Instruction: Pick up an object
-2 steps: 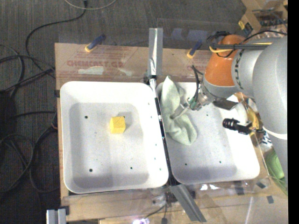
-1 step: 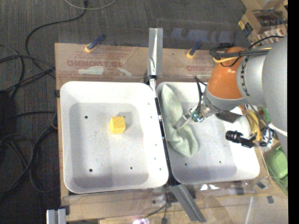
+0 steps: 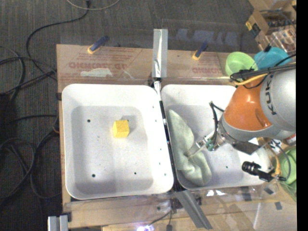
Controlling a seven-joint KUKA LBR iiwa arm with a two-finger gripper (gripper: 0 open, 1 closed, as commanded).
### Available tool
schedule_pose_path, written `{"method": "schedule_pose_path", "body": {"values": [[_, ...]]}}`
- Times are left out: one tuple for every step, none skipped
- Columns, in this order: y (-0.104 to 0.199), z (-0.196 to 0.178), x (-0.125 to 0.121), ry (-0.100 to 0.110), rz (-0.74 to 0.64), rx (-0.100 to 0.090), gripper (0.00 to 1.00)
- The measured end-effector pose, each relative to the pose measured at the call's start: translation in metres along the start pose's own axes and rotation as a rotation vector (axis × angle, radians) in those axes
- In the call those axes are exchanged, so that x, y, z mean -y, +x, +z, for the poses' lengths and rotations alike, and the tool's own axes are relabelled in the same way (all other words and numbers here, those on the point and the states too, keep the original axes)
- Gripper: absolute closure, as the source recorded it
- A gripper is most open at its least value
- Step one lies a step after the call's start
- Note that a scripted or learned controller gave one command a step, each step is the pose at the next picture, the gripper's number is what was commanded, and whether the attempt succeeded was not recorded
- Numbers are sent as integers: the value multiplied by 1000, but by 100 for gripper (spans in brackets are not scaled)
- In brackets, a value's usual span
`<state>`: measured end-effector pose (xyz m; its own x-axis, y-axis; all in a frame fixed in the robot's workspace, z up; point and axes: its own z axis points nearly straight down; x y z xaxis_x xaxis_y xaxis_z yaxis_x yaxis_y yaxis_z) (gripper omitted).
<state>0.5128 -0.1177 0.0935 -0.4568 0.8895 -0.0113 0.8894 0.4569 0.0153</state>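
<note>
Fingers [image 3: 201, 147] low over the pale green cloth [image 3: 187, 150], whether open or closed I cannot tell, one cloth in the right bin [image 3: 221, 97], long axis running up-left to down-right beside the divider, one yellow block [image 3: 121, 128] in the left bin [image 3: 77, 105], two bins on the bench [image 3: 120, 61].

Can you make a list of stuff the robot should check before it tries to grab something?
1. Something to grab within reach: ok, a pale green cloth lies in the right bin.
2. Gripper is at the cloth: ok, it sits over its middle.
3. Cloth between the fingers: cannot tell.
4. Cloth lies free: not ok, it is bunched against the wall shared with the left bin.
5. Other choice: ok, a yellow block sits alone in the left bin.
</note>
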Motion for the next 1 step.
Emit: {"method": "schedule_pose_path", "body": {"values": [[-7, 1, -43, 2, 194, -1, 0]]}}
